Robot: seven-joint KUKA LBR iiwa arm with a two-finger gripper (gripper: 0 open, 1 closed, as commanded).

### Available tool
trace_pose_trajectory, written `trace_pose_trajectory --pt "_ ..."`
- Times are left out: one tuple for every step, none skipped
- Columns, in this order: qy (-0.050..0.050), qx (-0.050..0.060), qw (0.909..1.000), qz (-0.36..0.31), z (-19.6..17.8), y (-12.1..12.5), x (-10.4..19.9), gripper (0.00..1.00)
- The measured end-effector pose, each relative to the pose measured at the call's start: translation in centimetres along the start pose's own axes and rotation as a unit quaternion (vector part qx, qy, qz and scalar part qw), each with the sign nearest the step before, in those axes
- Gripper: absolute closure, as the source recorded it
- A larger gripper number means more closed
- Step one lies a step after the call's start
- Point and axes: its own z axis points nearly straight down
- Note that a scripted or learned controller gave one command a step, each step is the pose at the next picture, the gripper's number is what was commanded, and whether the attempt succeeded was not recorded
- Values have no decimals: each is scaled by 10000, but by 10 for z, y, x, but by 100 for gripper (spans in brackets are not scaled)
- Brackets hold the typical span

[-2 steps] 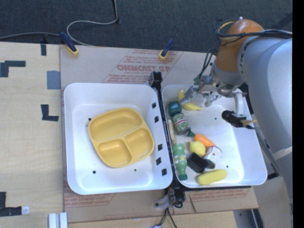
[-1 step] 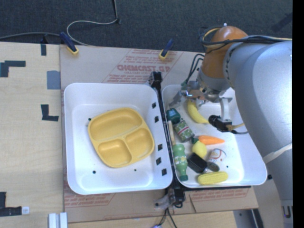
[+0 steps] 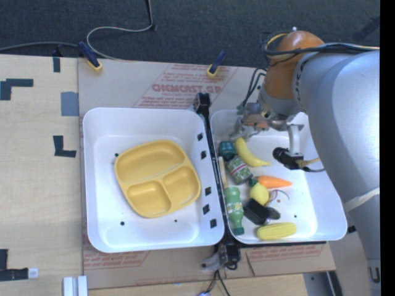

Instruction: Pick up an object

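Right bin (image 3: 321, 224): banana (image 3: 249, 153), carrot (image 3: 273, 181), lemon (image 3: 259, 194), corn (image 3: 276, 230), green bottle (image 3: 233, 208), all resting loose. Gripper (image 3: 250, 123) over the bin's far corner, just beside the banana; finger state cannot be told, nothing visibly gripped. Pick judged not yet made.

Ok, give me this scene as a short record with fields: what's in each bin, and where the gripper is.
left bin: yellow divided plate
right bin: banana, carrot, lemon, corn cob, green bottle, green can, teal item, black item
gripper: over the right bin's far end, above the banana
grasp: cannot tell
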Motion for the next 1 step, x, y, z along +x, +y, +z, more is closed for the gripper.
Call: trace_pose_trajectory --pt "23 1 10000 1 -90 -67 60 100"
